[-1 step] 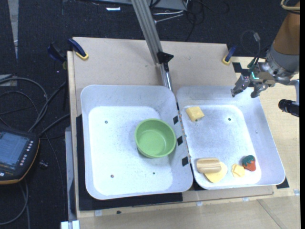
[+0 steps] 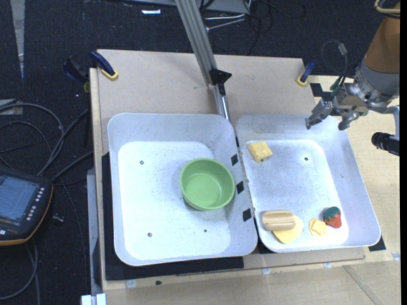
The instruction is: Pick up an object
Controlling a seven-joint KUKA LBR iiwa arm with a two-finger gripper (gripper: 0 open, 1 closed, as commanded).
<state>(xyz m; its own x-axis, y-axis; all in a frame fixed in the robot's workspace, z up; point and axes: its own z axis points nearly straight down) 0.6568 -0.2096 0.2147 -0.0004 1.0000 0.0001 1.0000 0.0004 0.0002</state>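
My gripper (image 2: 330,122) hangs above the far right rim of the right bin (image 2: 356,183), its two dark fingers spread apart with nothing between them. Inside that bin lie a yellow block (image 2: 259,151) near the far left corner, a tan bun-shaped toy (image 2: 278,219) on a yellow piece (image 2: 287,234) at the near edge, a small yellow chunk (image 2: 318,227), and a red strawberry toy (image 2: 332,217) with a green top. A green bowl (image 2: 206,183) sits upright in the left bin (image 2: 127,170), toward its right side.
A slanted metal pole (image 2: 202,40) runs from the top down to the gap between the bins. Blue-and-yellow clamps (image 2: 103,66) (image 2: 306,74) hold the board's far corners. A tablet-like pendant (image 2: 19,205) lies off the bench at left.
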